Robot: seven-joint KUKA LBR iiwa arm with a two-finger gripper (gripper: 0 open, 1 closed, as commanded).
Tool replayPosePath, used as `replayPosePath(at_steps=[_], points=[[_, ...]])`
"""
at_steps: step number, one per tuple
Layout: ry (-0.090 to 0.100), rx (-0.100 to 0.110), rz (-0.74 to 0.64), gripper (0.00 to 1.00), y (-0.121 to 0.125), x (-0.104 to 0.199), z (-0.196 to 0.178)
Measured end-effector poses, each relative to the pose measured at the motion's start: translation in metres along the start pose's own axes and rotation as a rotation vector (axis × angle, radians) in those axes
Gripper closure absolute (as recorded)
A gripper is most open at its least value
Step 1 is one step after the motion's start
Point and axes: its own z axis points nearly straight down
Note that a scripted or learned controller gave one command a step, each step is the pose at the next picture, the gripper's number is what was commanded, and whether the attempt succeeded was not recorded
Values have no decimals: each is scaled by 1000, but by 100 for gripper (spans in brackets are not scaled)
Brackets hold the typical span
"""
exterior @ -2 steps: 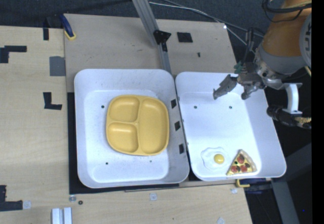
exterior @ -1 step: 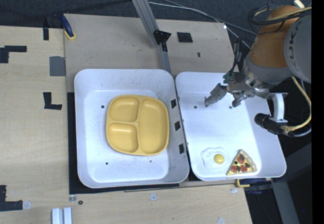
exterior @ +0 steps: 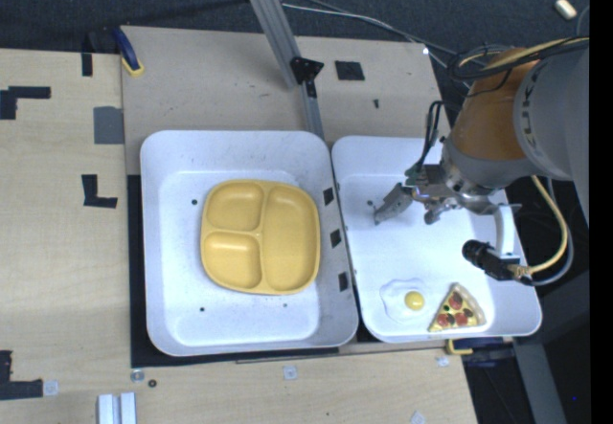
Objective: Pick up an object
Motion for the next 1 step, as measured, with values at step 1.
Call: replayPosePath(at_steps=[1], points=[[0, 1, 0, 0, -2, 7, 46]])
